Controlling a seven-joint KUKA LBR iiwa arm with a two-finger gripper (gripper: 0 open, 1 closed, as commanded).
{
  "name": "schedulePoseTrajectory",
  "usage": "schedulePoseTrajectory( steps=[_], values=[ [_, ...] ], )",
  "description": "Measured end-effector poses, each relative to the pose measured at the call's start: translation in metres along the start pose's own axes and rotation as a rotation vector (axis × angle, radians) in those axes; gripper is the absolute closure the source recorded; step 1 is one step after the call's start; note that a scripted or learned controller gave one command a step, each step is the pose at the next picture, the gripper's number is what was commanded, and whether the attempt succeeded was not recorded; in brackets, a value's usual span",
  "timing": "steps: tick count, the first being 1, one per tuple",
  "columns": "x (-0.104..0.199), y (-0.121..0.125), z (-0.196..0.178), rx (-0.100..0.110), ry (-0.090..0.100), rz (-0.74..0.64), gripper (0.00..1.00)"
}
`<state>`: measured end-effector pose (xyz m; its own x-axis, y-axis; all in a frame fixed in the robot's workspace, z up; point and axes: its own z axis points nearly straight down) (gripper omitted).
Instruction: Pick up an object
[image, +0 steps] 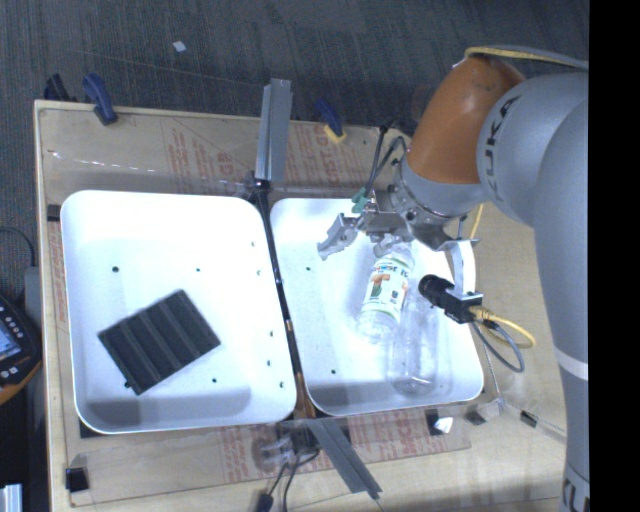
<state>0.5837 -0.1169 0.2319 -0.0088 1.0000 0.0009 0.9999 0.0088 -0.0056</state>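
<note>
we saw the bottle (386, 290) lying in the right bin (310, 300), long axis from one to seven o'clock, while the gripper (372, 228) hung above its upper end, and we could not tell how it stood.

A dark grey carpeted floor (200, 40) lies beyond the far edge of the light wooden bench (150, 140). Blue clamps (98, 97) grip that far edge, near its left corner and at mid-length. Lighting is even, with soft shadows.

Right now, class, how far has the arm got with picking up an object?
Done: the gripper is over the right bin, at the top of the labelled bottle. In hand: no visible grasp; the bottle lies on the floor. Left: gripping and lifting. The dark ridged block lies in the left bin.
</note>
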Motion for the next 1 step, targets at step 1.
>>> schedulePoseTrajectory(
  steps=[1],
  values=[
    [-0.0663,0.0021,0.0364,0.000,0.001,-0.106,0.00]
  ],
)
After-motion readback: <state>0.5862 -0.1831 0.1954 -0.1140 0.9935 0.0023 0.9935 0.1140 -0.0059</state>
